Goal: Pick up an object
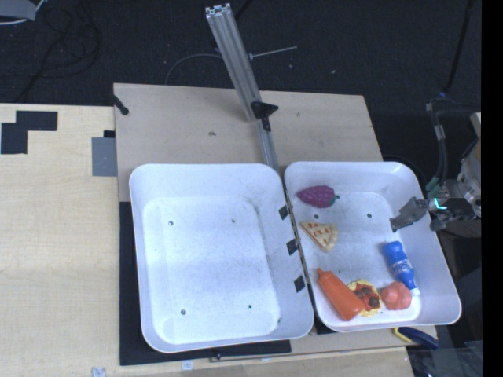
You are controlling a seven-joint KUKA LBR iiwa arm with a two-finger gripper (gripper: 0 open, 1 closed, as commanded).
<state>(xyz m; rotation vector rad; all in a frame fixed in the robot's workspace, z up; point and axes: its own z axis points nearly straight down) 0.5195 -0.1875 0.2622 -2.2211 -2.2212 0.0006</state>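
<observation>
Two white bins sit side by side on the bench: the left bin (208,258) and the right bin (369,187), which holds everything I could pick. My gripper (410,213) hangs at the right bin's right rim, above the floor, with nothing between its fingers; they look spread, though they are small and dark here. I judge I am in the approach step, no grasp made. Largest of the candidates is the orange carrot-like piece (339,294) at the near edge, then the blue bottle (399,263) just near of my gripper, the purple grape bunch (317,195) at the far left, the waffle wedge (321,233), and the red piece (396,295). The bottle looks closest; next I should centre over it and descend.
</observation>
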